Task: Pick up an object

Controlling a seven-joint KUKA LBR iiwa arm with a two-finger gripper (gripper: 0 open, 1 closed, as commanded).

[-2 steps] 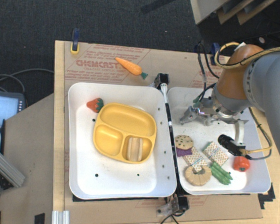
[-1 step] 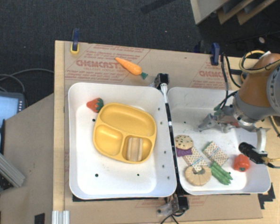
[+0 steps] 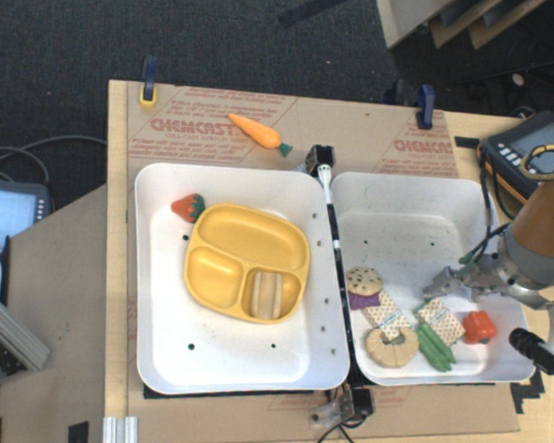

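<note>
Several toy foods lie in the right bin (image 3: 399, 209), near its front. Among them are a chocolate-chip cookie (image 3: 362, 281), a patterned cracker (image 3: 386, 315), a round tan biscuit (image 3: 390, 347), a green pea pod (image 3: 435, 348), a second patterned cracker (image 3: 440, 320) and a red piece (image 3: 478, 327). My gripper (image 3: 448, 286) hangs low over the right side of this bin. It is just behind the second cracker and the red piece, and nothing is visibly held in it.
The left bin (image 3: 158, 330) holds a yellow divided plate (image 3: 243, 247) with a tan piece (image 3: 267, 294) in one compartment. A toy strawberry (image 3: 188, 207) lies beside the plate. A toy carrot (image 3: 255, 130) lies on the bench behind the bins.
</note>
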